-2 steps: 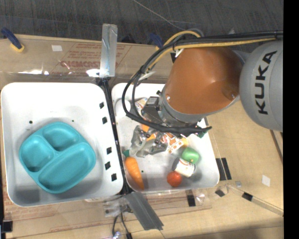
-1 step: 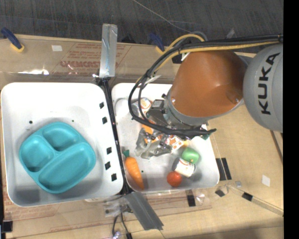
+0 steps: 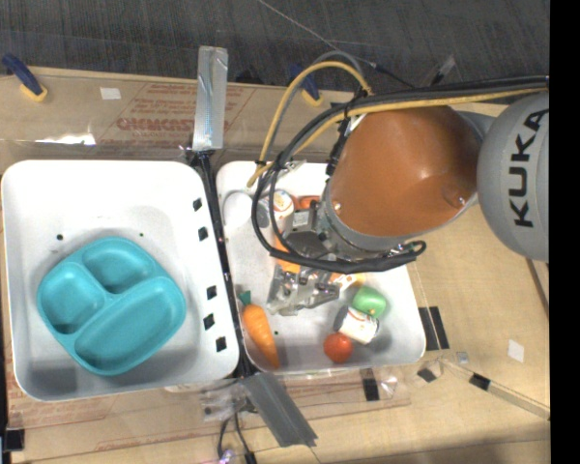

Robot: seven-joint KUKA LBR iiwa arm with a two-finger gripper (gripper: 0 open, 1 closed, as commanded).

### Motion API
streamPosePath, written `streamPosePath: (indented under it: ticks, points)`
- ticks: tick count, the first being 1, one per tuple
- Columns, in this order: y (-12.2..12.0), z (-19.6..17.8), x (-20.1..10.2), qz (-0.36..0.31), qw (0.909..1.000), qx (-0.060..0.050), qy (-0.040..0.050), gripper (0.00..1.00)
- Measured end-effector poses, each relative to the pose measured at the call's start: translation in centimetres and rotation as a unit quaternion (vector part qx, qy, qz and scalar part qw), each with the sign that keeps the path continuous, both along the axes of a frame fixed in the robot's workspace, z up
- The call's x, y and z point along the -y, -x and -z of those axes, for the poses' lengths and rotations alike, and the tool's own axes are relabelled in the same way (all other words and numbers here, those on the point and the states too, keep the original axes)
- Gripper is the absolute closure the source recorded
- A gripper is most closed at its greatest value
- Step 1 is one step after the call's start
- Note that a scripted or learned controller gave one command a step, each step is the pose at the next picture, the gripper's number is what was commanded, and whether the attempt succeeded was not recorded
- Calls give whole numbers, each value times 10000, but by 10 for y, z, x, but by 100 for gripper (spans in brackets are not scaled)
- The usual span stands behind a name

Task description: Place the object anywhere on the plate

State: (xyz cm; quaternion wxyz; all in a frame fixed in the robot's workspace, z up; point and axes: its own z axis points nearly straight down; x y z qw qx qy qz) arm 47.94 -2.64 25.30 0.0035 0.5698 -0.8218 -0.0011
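While the grey arm (image 3: 522,177) — lettered "KUKA" in black — reaches in from the right, its orange band (image 3: 401,172) hangs over the right bin (image 3: 406,341). The left bin (image 3: 39,191) bears a teal plate (image 3: 111,303) with three compartments. Behind both bins lies a clear sheet (image 3: 155,109) with red print, too blurred to read. The gripper (image 3: 300,293) sits low in the right bin; whether it is released or clenched cannot be told. Just beside it lie an orange carrot (image 3: 260,331), a green-and-white toy (image 3: 365,312) and a small red tomato (image 3: 338,347) — all well apart from the plate.
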Motion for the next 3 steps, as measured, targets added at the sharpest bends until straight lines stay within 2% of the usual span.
streamPosePath:
  ticks: [1,2,3]
  points:
    - [2,-41,-19,-1699,9855,52,-17,100]
    - [-10,-76,-27,-4547,8906,30,-35,100]
    - [4,4,-73,-5522,8337,-3,-50,100]
